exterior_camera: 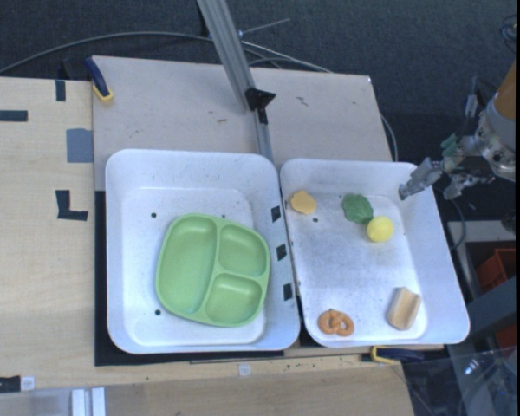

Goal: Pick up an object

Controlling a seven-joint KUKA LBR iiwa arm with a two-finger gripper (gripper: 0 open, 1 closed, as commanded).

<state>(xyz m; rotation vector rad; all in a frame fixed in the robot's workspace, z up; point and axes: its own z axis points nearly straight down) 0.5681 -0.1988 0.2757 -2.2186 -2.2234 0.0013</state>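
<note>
White plastic makes up both shallow bins. The left bin (121, 180) holds a green divided plate (213, 270) with three compartments, lying flat near the bin's centre. The right bin (442, 258) holds five small things: a yellow-orange piece (303, 202) at about 11 o'clock, a green leafy piece (357, 207) near 12 o'clock with a yellow ball (380, 229) touching or just beside it at its 4 o'clock, a tan block (404, 308) at about 5 o'clock, and a brown pretzel (336, 322) at about 6 o'clock, close to the bin's near wall.

At the right bin's 2 o'clock corner sits the gripper (433, 178), above the rim and well apart from every item. Its fingers are small and blurred against the dark floor, so how far they are spread cannot be told; nothing is visible between them. The arm behind it is cut off by the frame's edge, with a sliver of orange showing.

A slanted metal post (228, 40) crosses the bench at 12 o'clock.
</note>
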